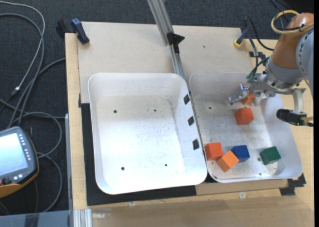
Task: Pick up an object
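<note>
My gripper (240, 96) hangs over the back part of the right bin (284, 136), at the end of the grey arm reaching in from the right. A small orange block (247, 100) sits right against the gripper and is partly hidden by it; I cannot tell whether it is held. Just in front of it a red-orange block (243, 115) rests on the bin floor. Along the bin's front lie an orange-red block (214, 150), an orange block (229, 160), a blue block (240, 152) and a green block (270, 155).
The left bin (99, 121) stands beside the right one, and a low wall with black clips (191, 120) runs between them. A metal rail (159, 12) slants up from the bins' back edge. Cables (251, 47) run along the arm at the back right.
</note>
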